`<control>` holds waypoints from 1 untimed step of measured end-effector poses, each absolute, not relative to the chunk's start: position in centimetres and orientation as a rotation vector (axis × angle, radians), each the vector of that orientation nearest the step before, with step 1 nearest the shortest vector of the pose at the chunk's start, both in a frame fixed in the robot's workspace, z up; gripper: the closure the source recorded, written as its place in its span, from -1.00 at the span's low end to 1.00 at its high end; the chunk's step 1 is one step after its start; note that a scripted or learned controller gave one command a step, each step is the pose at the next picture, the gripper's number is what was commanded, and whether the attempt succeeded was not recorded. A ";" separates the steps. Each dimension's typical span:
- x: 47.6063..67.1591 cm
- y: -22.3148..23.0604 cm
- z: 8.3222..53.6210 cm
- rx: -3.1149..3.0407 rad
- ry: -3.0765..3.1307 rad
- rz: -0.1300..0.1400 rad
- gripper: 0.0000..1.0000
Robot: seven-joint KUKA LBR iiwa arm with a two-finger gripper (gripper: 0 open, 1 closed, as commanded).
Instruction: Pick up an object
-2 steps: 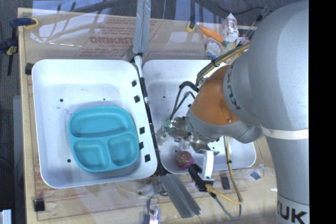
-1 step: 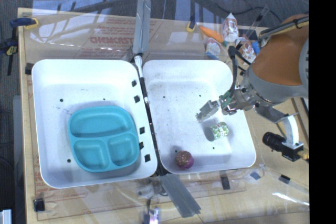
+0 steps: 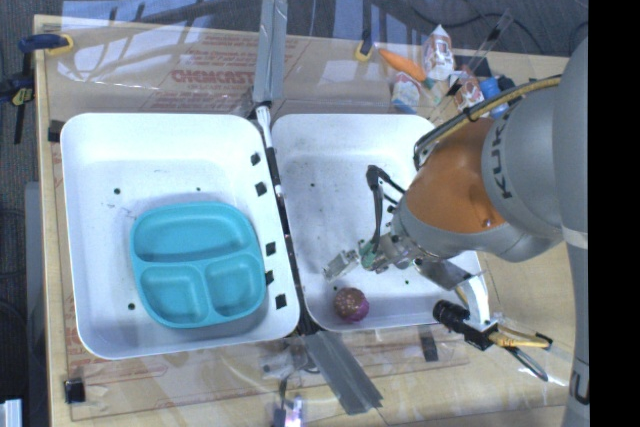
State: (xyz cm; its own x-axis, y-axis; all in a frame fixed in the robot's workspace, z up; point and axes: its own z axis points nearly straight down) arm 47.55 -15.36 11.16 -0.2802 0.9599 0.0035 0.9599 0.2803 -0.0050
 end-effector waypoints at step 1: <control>48.0 -11.2 9.7 -1.453 -2.805 0.017 -1.00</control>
State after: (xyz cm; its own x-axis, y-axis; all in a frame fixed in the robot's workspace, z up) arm 48.03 -11.17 9.71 -0.5766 0.8168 -0.0207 0.8170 0.5767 -0.0014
